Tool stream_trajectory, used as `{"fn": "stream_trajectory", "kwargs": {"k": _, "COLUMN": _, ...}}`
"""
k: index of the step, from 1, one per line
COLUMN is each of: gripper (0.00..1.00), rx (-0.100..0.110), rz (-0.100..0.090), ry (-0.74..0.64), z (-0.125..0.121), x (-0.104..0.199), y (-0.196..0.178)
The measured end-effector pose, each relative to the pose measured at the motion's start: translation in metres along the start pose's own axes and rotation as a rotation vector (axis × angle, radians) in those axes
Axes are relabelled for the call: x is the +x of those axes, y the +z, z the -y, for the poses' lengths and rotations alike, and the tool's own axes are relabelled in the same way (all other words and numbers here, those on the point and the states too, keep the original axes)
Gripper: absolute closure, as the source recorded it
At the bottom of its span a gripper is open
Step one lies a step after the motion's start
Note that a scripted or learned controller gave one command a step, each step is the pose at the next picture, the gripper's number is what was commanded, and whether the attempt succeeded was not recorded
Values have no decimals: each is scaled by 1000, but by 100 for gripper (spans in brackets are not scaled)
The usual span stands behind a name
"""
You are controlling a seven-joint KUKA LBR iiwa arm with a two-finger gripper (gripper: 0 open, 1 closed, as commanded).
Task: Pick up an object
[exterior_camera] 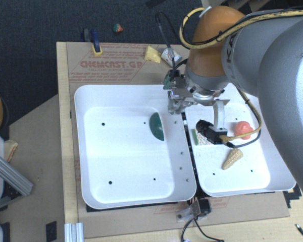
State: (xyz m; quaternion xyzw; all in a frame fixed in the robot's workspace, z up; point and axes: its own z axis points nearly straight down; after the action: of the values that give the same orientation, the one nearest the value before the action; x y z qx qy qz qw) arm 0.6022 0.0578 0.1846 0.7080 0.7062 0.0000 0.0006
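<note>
From my screen, the nearest candidate for picking is a dark green object (157,126), a smooth, glossy oval, narrow and leaf-like, with its long axis running roughly from 12 to 6 o'clock. It lies on the floor of the left bin (91,150), close to that bin's right wall and in its upper half.

The gripper (178,105) hangs over the divide between the two bins, near their top edge. From the gripper, the green object sits at about 7 o'clock, near but apart, with bare white floor between them. I see nothing between the fingers, and I cannot tell how far apart they stand; the wrist hardware hides them.

In the right bin (257,178) I make out three more things. A pink-red rounded object (244,128) lies at roughly 4 o'clock from the gripper. A tan cone-shaped piece (233,159) rests below it. A small speckled card (201,137) with a green edge lies just beside the left wall, partly under a black fitting on the arm.
</note>
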Motion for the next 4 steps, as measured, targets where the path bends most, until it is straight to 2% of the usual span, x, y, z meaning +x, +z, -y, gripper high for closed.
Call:
{"fn": "stream_trajectory", "kwargs": {"k": 1, "gripper": 100, "rx": -1, "rz": 0, "ry": -2, "z": -15, "x": -6, "y": -4}}
{"fn": "stream_trajectory", "kwargs": {"k": 2, "gripper": 100, "rx": -1, "rz": -3, "ry": -11, "z": -65, "x": 77, "y": 41}}
{"fn": "stream_trajectory", "kwargs": {"k": 3, "gripper": 100, "rx": -2, "rz": -1, "ry": -5, "z": -64, "x": 72, "y": 27}}
{"fn": "stream_trajectory", "kwargs": {"k": 4, "gripper": 100, "rx": -3, "rz": 0, "ry": 1, "z": -65, "x": 24, "y": -2}}
